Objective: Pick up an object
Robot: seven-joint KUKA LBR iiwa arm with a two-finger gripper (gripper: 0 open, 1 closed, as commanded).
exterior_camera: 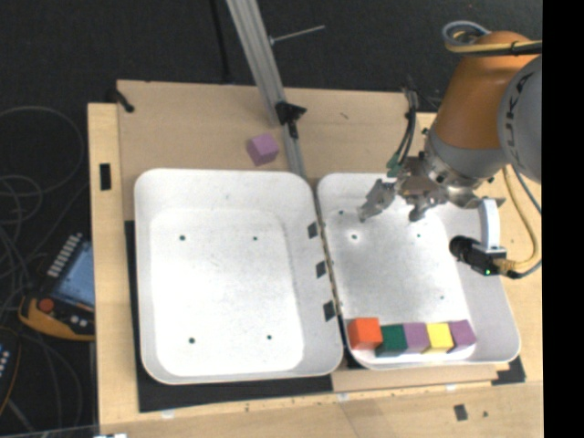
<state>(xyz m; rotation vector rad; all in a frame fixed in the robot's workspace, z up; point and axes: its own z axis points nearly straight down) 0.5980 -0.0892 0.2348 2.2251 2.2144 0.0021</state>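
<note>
- The floor (pixel 109 26) around everything is dark, almost black carpet-like stuff; loose cables (pixel 27 190) curl across it on the left side
- The surface (pixel 201 126) is a pale wooden board, sitting squarely in the middle of the room with a second board layered on top; a black mat (pixel 237 386) peeks out under the near edge of the bins
- The left bin (pixel 228 276) is shallow and white with a few dark dots on its floor; it touches the right bin along the middle seam
- The right bin (pixel 401 263) is the same white sort; small black clips sit along the seam between the two
- The arm (pixel 484 99) comes in from the right, its orange band bulking above the far corner of the right bin; yellow and black cables hang beside it
- A grey metal pole (pixel 260 57) slants up from the far edge of the bins toward the top
- A handheld control pendant (pixel 64 286) with a lit screen lies on the floor at the left
- The pincer (pixel 394 201) hangs over the far part of the right bin; its two fingers are spread apart with nothing between them
- Five blocks line the near wall of the right bin, touching in a row: orange block (pixel 366 332), green block (pixel 393 338), a light purple block (pixel 416 336), yellow block (pixel 441 336), another purple block (pixel 462 332); they are well apart from the pincer
- One stray purple cube (pixel 263 149) sits on the bare wood just beyond the left bin, near the pole
</note>
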